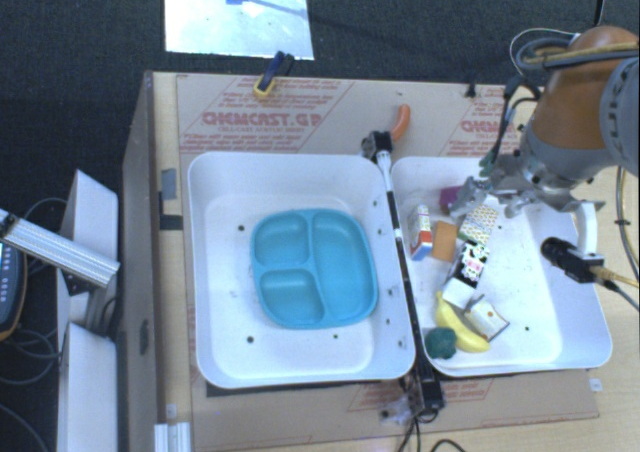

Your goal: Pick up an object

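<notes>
Objects [462, 270] crowding right bin's [580, 335] left side, right half seemingly open.

Reaches in from the right edge, high in the camera view; grey arm [585, 135] bulky, with the orange band at its top; wrist angled down and leftward; gripper [478, 222] low at the wrist's left end, its patterned tip pointing down-left; black fitting with a cable jutting from the wrist's lower right side.
</notes>
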`<action>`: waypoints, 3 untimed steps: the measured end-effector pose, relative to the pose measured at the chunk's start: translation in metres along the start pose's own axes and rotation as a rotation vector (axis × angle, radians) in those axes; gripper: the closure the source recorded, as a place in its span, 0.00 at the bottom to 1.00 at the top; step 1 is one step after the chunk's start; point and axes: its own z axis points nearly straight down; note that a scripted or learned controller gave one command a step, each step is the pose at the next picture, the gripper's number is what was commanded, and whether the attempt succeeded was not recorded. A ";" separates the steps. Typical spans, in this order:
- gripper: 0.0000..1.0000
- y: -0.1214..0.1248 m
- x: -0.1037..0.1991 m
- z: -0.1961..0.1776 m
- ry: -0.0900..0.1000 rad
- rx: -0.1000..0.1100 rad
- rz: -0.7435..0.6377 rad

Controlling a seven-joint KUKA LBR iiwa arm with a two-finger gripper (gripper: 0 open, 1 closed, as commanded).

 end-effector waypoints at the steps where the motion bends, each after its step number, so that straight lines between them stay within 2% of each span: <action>1: 0.00 0.053 0.013 0.095 -0.001 -0.002 0.001; 2: 0.00 0.026 0.002 0.105 0.000 0.000 0.001; 3: 0.00 0.076 0.013 0.091 0.000 -0.003 -0.002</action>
